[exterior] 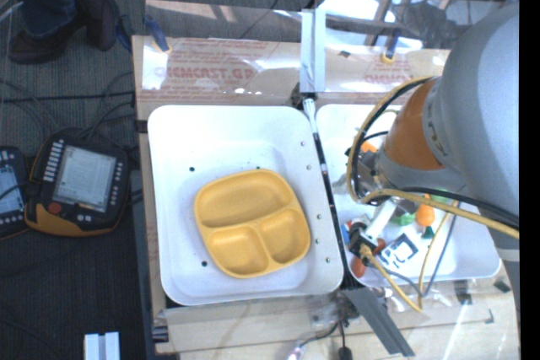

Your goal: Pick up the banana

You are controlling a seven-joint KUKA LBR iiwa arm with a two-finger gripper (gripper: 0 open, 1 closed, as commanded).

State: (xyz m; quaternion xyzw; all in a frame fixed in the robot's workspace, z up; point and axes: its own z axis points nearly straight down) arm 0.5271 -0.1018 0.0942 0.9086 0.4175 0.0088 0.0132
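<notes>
Left bin holds yellow divided plate.

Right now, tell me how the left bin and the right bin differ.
The left bin lies in open view, while the right bin is largely covered by the arm reaching in over it. The left bin holds a yellow divided plate; the right bin holds small, colourful items beside the wrist. Both are shallow, white and sit side by side.

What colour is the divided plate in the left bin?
Yellow; the plate shows clearly in the camera view.
</notes>
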